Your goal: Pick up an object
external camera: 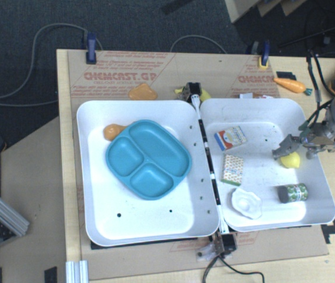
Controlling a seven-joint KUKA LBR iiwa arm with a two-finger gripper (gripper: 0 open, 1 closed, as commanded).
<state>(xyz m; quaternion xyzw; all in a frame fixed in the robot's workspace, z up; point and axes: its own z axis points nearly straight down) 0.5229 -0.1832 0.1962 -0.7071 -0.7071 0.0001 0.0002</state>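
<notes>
My gripper [299, 150] hangs over the right side of the right bin [262, 115], open, its two grey fingers spread apart. A small yellow object [292, 160] lies just below and between them, resting on the bin floor; I cannot tell whether the fingers touch it. Also in this bin are a dark green can [291, 193] on its side, a white crumpled cup [247, 203], a speckled packet [233, 168] and a red, white and blue packet [230, 138].
The left bin [97, 205] holds a blue divided plate [148, 158] with an orange object [112, 131] at its upper left edge. On the board behind the bins lie an orange lump [142, 92] and a toy carrot [290, 85].
</notes>
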